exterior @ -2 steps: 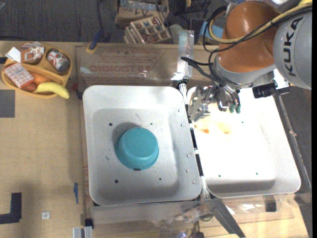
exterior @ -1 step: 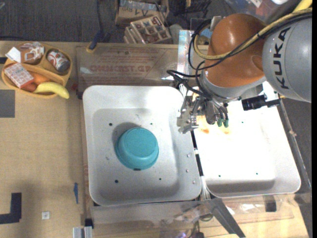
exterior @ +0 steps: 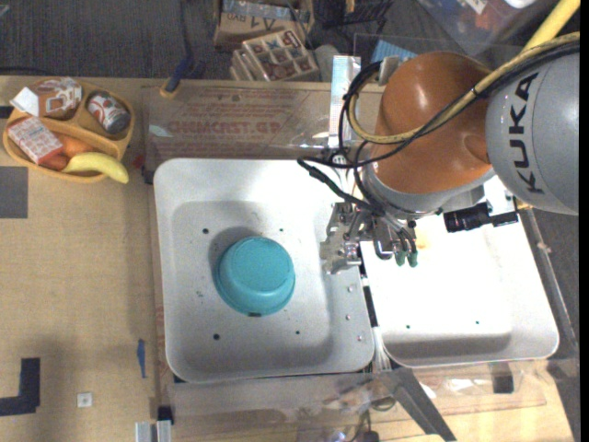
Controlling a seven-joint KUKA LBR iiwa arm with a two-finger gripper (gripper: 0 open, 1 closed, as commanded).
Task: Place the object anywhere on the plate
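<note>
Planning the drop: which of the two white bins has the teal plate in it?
The left bin: the teal plate lies upside down on its floor. The pincer hangs over the seam with the right bin.

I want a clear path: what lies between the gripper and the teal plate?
In the camera view, only bare white floor of the left bin separates the gripper from the teal plate.

Looks like a robot lab. Big grey KUKA arm (exterior: 538, 127) with loose cables (exterior: 405, 136) over two white bins (exterior: 175, 247) on a wooden bench (exterior: 74, 320). Toy food tray (exterior: 64, 132) at the corner, boxes (exterior: 262, 30) piled behind.
</note>
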